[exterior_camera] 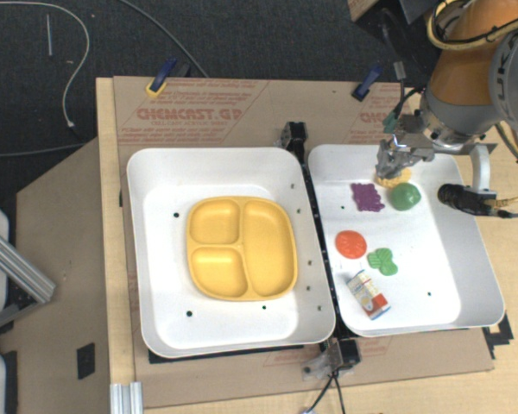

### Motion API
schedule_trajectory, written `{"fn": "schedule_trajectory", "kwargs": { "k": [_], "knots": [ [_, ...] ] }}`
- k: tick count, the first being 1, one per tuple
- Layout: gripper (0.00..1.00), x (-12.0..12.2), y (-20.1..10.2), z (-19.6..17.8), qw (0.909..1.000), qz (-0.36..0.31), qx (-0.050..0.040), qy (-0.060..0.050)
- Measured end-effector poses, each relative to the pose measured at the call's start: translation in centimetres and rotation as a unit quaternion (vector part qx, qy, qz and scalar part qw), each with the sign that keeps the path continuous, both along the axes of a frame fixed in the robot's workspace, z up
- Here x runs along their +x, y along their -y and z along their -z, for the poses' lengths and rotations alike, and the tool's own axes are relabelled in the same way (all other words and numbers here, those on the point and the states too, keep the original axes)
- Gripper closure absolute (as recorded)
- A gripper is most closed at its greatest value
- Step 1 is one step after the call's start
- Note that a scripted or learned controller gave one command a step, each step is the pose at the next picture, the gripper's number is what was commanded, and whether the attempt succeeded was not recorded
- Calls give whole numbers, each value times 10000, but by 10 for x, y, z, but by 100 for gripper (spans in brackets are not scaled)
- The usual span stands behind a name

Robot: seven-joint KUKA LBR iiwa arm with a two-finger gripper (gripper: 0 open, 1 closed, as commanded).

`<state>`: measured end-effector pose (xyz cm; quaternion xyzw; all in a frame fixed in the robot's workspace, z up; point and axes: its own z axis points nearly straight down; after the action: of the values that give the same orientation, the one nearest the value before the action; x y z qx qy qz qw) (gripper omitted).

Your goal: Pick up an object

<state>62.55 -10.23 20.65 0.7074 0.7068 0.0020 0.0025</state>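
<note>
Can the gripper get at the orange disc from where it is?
Probably yes. The orange disc lies flat with bare bin floor around it; the gripper is over the yellow piece, same bin.

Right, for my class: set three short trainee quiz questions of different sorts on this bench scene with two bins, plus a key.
1. True or false: the yellow three-compartment plastic plate lies in the left white bin.
2. Which item lies nearest the end effector? A) the round green toy B) the red disc C) the small red-and-white carton
3. Fill in: the purple bumpy toy lies to the ____ of the round green toy in the camera view.

Key: 1 true; 2 A; 3 left.
</note>
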Motion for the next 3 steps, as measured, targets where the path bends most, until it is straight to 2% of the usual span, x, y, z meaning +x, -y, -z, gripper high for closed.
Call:
{"fn": "schedule_trajectory", "kwargs": {
  "k": [1, 2, 3],
  "knots": [
    [100, 1, 0, -28, 10000, -9, 3, -6],
    [100, -16, -52, -37, 10000, -31, 20, -43],
    [100, -29, -94, -32, 10000, -26, 14, -51]
  ]
}}
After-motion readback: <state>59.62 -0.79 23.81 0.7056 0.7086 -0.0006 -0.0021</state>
